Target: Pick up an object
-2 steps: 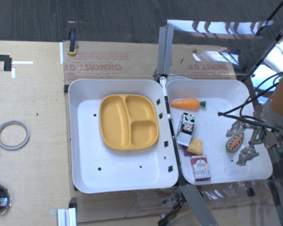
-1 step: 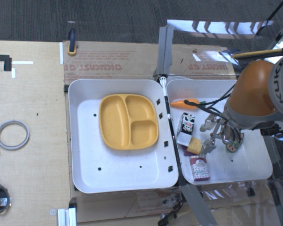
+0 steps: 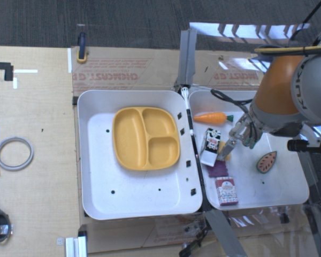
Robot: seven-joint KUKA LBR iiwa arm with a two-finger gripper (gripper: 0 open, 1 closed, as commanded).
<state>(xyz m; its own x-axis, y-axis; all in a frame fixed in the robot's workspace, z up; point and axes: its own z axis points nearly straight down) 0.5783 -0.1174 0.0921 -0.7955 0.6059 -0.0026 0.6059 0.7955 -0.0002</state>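
Nearest: red packet [image 3: 226,190], below gripper [image 3: 228,148]; purple piece [image 3: 218,168] and milk carton [image 3: 211,146] crowding close; jaw state unclear.

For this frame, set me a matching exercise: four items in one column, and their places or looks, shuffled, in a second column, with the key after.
Items:
1. divided plate
2. carrot
3. watermelon slice
4. roll of tape

Descriptions:
A. orange, near the right bin's far edge
B. grey ring on the wooden bench, left of both bins
C. yellow, alone in the left bin
D. red with a green rind, in the right bin, on the arm's side of the claw

Pairs: 1-C, 2-A, 3-D, 4-B
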